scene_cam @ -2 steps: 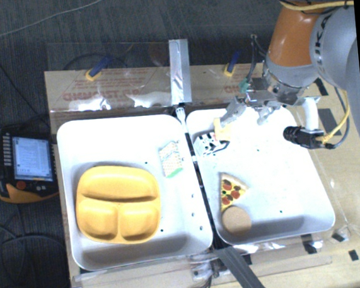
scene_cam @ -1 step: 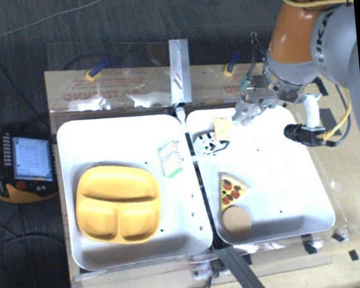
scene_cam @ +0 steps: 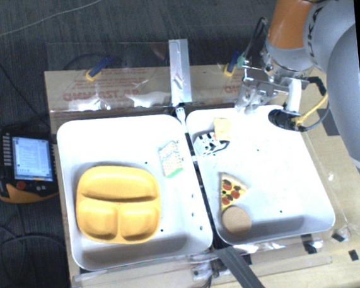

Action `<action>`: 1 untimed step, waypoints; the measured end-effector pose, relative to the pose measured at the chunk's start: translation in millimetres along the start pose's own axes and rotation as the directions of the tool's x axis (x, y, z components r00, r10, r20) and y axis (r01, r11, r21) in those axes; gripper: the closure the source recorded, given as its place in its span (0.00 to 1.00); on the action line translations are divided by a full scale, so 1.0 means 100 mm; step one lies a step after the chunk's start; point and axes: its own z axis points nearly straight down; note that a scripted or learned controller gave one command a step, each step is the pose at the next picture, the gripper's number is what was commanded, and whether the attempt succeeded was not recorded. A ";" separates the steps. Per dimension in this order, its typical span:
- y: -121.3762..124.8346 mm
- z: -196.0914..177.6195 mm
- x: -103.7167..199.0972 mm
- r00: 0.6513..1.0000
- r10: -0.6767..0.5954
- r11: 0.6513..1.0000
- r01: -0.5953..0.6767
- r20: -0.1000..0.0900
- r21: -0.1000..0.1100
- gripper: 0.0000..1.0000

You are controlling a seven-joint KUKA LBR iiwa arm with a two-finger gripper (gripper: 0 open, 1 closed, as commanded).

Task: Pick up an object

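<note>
The arm enters from the upper right, its orange band above a grey wrist, and the pincer (scene_cam: 250, 102) hangs over the far rim of the right bin (scene_cam: 310, 178), near that bin's far left part. Whether the pincer is spread or pressed together cannot be told from this slanted view; nothing is seen between its tips.

In the right bin, a small pale yellow block (scene_cam: 221, 127) lies near the far left corner, just below and left of the pincer. Touching it on the near side is a small black-and-white object (scene_cam: 208, 145) against the bin's left wall. Farther toward the near edge lies a toy pizza slice (scene_cam: 231, 189), and just beside its near end sits a round tan disc (scene_cam: 236, 219).

The left bin (scene_cam: 67, 151) holds a large yellow divided tray (scene_cam: 117, 202) in its near left part, and a small green-and-white packet (scene_cam: 170, 158) near its right wall, well apart from the tray.

Left of the bins, on the dark floor, sits a handheld control pendant (scene_cam: 25, 164) with a lit screen. A sheet of clear plastic (scene_cam: 117, 83) covers the tabletop (scene_cam: 343, 156) behind the bins.
</note>
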 end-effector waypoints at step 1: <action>0.21 -1.68 -0.42 1.000 0.003 1.000 -0.003 0.003 -0.002 1.00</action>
